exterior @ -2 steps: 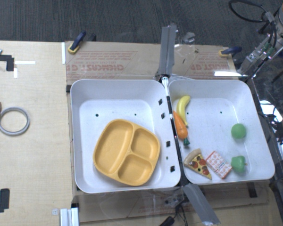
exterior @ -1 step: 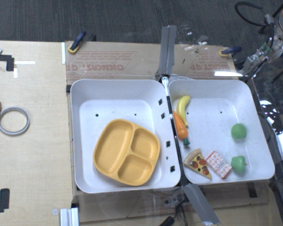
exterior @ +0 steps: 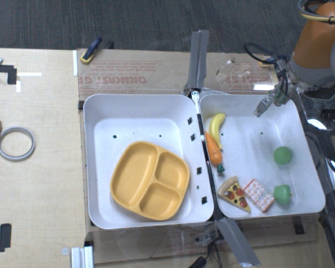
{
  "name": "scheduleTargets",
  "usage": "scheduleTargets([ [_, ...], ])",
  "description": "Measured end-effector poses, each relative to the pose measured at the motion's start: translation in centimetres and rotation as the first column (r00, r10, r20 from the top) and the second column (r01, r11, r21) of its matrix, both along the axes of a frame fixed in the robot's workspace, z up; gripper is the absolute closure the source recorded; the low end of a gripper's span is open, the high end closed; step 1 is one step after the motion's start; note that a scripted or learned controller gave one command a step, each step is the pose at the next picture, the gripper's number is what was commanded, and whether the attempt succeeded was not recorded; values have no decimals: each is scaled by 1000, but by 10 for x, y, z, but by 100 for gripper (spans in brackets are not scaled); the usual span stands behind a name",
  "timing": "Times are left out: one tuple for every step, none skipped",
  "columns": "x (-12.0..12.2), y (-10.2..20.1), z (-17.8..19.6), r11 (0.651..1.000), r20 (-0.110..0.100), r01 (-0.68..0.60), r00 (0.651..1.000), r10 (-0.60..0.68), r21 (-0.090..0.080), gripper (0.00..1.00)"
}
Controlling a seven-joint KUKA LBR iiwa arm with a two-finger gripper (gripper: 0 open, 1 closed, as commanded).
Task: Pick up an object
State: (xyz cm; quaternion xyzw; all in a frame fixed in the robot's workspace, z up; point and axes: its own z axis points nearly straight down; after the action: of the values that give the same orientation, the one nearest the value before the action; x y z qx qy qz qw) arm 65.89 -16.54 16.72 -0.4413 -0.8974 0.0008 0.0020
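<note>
The right bin (exterior: 301,127) holds a yellow banana (exterior: 216,127) and an orange carrot (exterior: 214,149) along its left wall. A pizza slice (exterior: 234,194) and a red-and-white carton (exterior: 259,195) lie near its front edge. A green ball (exterior: 283,156) sits at mid right, and a green apple (exterior: 282,194) sits at the front right. My gripper (exterior: 268,105) hangs over the bin's far right corner, tilted down-left, well apart from all of these. Nothing shows in its grasp.
The left bin (exterior: 100,121) carries a yellow divided plate (exterior: 151,180). A grey divider post (exterior: 198,60) rises between the bins at the back. On the bench to the left lies a roll of tape (exterior: 15,143), and a blue-yellow tool (exterior: 91,49) lies behind the bins.
</note>
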Motion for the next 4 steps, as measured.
scheduleTargets([
  [-17,13,1,976,3,-220,976,220,0,100],
  [-22,2,-78,764,5,-645,764,645,1,100],
  [-21,2,-71,767,8,-642,767,642,1,100],
  [-32,-27,76,563,7,-826,563,826,-2,100],
])
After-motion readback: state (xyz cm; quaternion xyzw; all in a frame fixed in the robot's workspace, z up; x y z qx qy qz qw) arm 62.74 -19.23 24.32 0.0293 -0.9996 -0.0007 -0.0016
